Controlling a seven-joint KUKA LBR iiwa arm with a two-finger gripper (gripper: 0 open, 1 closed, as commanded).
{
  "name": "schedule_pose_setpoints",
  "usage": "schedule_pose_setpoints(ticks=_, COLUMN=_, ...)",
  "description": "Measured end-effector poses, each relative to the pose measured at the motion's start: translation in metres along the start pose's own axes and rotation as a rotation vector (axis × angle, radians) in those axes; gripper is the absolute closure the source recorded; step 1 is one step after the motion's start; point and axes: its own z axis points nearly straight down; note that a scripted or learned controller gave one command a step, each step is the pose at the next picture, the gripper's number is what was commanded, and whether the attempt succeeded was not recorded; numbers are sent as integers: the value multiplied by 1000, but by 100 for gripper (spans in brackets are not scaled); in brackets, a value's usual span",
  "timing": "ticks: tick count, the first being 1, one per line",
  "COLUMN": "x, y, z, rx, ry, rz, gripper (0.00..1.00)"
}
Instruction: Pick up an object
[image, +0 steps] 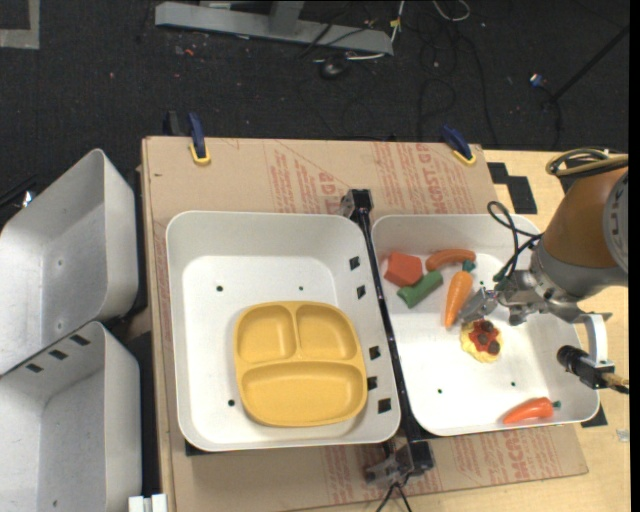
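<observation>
Currently I see the gripper (487, 303) low in the right bin (560, 395), just above a small yellow toy with dark red topping (482, 342) and beside the carrot (457, 297); whether the claw is released or clenched, I cannot tell. Near the carrot lie a red block (403, 267), a green piece (420, 289) and a sausage (450, 259). An orange-red pepper (527, 410) sits at the front wall. A yellow divided plate (299, 362) lies in the left bin (200, 300).
</observation>
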Motion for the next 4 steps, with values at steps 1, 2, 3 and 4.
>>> schedule_pose_setpoints(ticks=1, x=0, y=1, z=-12, rx=-3, ry=-1, rz=0, gripper=100)
schedule_pose_setpoints(ticks=2, x=-3, y=9, z=-73, rx=-7, ry=-3, rz=-3, gripper=100)
schedule_pose_setpoints(ticks=3, x=1, y=15, z=-118, rx=-8, ry=-3, rz=-4, gripper=100)
schedule_pose_setpoints(ticks=4, x=1, y=16, z=-172, rx=-8, ry=-3, rz=-3, gripper=100)
